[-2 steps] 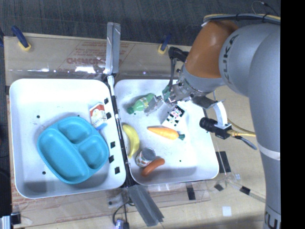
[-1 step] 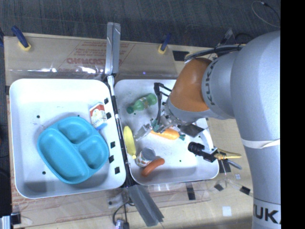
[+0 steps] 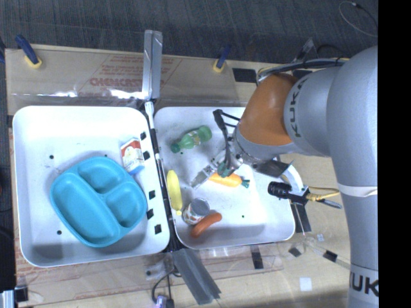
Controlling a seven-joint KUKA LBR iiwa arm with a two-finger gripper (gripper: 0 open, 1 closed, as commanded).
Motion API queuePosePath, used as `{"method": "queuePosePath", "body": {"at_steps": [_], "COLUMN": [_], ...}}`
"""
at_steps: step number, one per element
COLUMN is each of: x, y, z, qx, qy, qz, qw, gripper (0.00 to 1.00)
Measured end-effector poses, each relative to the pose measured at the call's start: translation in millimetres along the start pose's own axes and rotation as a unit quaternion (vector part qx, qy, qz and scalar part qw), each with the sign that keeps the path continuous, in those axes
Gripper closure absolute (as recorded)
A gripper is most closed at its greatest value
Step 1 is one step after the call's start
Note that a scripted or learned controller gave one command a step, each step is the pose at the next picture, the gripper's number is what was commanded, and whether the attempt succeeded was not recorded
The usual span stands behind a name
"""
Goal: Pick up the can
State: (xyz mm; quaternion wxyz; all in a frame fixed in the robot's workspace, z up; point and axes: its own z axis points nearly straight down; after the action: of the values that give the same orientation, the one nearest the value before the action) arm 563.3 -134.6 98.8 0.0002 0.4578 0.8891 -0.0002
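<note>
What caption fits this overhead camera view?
Arm's gripper hovers in the right bin above the can, sausage and banana.

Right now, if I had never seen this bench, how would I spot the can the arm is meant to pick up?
Look at the right bin, the one the arm reaches into, and go to its near edge by the divider. The can sits there, between a yellow banana and a reddish sausage. It is the short, round metal thing with an open grey top, unlike the soft-coloured toy food around it.
</note>
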Motion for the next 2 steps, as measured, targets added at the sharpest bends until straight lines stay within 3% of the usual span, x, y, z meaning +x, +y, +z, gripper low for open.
{"method": "queuePosePath", "body": {"at_steps": [1, 2], "x": [38, 27], "y": [-73, -35], "z": [-286, -120], "qx": [-0.001, 0.0], "qy": [-0.002, 0.001], "qz": [-0.093, -0.218], "qw": [0.9957, 0.976], "gripper": [0.0, 0.0]}}
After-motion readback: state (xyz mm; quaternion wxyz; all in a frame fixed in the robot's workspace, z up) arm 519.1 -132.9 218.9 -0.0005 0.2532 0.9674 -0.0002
